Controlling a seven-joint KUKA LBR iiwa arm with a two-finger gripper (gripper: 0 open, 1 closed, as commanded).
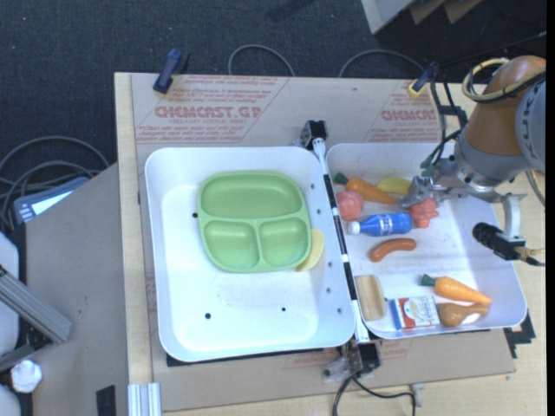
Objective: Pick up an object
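Camera view: the gripper is seen low in the right bin, at its far side, right against a small pink toy.
Pink toy: it lies just right of the blue bottle and is judged the likeliest target; whether it sits between the fingers cannot be told.
Handling: it is judged light, probably hollow plastic, smooth and lumpy, so a slip is likely; a hold across its narrowest middle is advised.
Jaws: their spread cannot be told, being hidden by the wrist.
Close by: a carrot and a yellow piece lie just left of the gripper, a sausage nearer the camera.
Further out: a second carrot and a carton are seen at the near edge.
Left bin: a green tray is held in it.
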